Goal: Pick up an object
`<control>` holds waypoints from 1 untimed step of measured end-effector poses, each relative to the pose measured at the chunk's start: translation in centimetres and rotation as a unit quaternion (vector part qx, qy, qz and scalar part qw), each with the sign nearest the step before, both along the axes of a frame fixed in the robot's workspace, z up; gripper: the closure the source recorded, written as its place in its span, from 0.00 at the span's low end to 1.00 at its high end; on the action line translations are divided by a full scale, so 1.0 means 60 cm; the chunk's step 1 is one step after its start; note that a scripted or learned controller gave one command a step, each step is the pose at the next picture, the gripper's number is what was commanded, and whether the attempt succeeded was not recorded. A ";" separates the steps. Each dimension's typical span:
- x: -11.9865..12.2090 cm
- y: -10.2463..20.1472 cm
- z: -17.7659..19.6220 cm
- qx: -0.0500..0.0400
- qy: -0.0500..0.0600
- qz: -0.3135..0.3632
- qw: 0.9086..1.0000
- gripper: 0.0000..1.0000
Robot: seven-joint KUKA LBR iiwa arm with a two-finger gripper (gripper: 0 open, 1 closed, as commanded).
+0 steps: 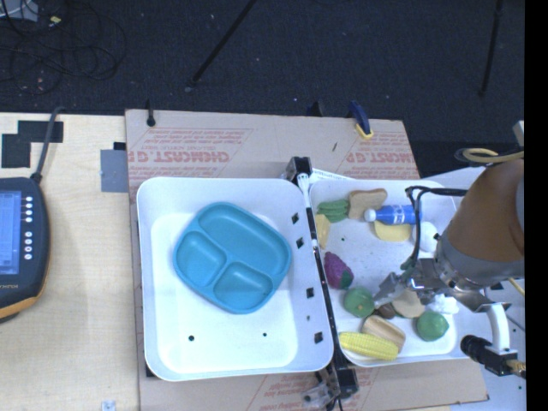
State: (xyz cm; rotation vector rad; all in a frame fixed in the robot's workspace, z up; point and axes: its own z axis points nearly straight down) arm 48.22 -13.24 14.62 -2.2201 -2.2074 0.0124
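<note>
The pincer [401, 288] is low in the right bin [428, 197], near its front edge, with the arm [484, 221] over the bin's right side. Its dark fingers look spread – one towards a green ball [359, 301], one beside a tan piece [409, 303] – and I see nothing held between them.

The toys here lie very close: a bread-like piece [383, 328], a corn cob [370, 344] at the front edge and a green round toy [432, 325] are all just beside the fingers. So I judge the risk is a closing on the gap, or a pinch of two things together – then one slips out. The round ones may also roll away when touched. The left bin [163, 272] carries a blue tray [231, 257].
</note>
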 end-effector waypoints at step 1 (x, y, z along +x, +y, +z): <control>0.025 0.038 -0.045 -0.001 -0.006 0.002 1.000 0.00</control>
